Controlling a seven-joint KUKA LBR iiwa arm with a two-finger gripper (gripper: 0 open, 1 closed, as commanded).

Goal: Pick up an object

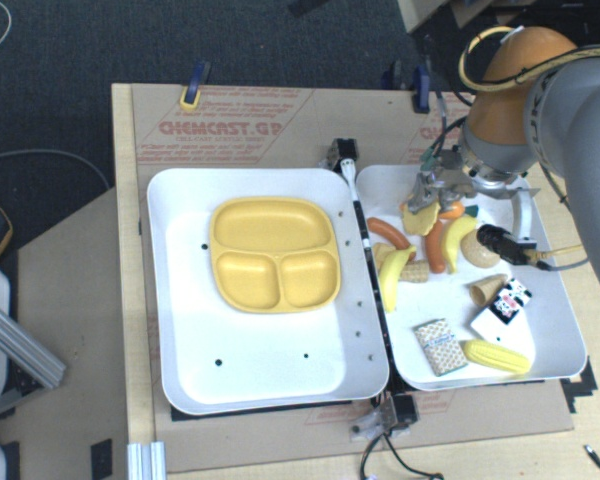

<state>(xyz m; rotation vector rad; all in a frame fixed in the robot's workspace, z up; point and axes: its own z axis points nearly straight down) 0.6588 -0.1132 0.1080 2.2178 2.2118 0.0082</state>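
Observation:
My gripper (432,192) hangs low over the far part of the right bin (560,343), under the grey and orange arm (505,108). Right below it lies a pale yellow piece (418,218), and I cannot tell whether the two touch. An orange carrot (437,248) and a yellow-green fruit (462,234) lie just in front of it. An orange-red sausage (387,232) and a banana (389,276) lie to the left, near the bin's wall.
Nearer the front of the right bin are a small patterned box (440,346), a corn cob (496,356), a black-and-white block (507,305) and a tan cone (485,290). The left bin (180,348) holds a yellow divided plate (276,253).

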